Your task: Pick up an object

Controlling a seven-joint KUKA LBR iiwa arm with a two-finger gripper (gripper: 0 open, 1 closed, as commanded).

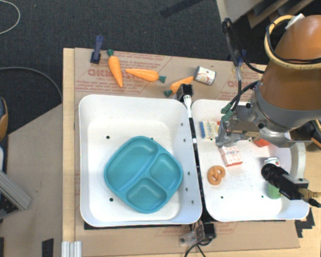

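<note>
The arm (295, 62), grey with an orange band, fills the upper right of the frame. Its gripper (224, 140) hangs over the right bin (242, 207), just above a small red-and-white carton (232, 155); whether it is clenched or released I cannot tell. A pretzel (216, 175) lies lower left of the carton. A teal divided plate (143, 174) sits in the left bin (96, 122). Carrots (116, 70) lie on the bench (153, 63) at upper left.

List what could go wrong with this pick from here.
1. The gripper sits right by the small red-and-white carton and a blue-and-white packet; it may nudge one or catch both.
2. The pretzel lies close below, so a pushed carton may knock it.
3. The arm's bulk hides part of the right bin, so other items may be unseen.
</note>
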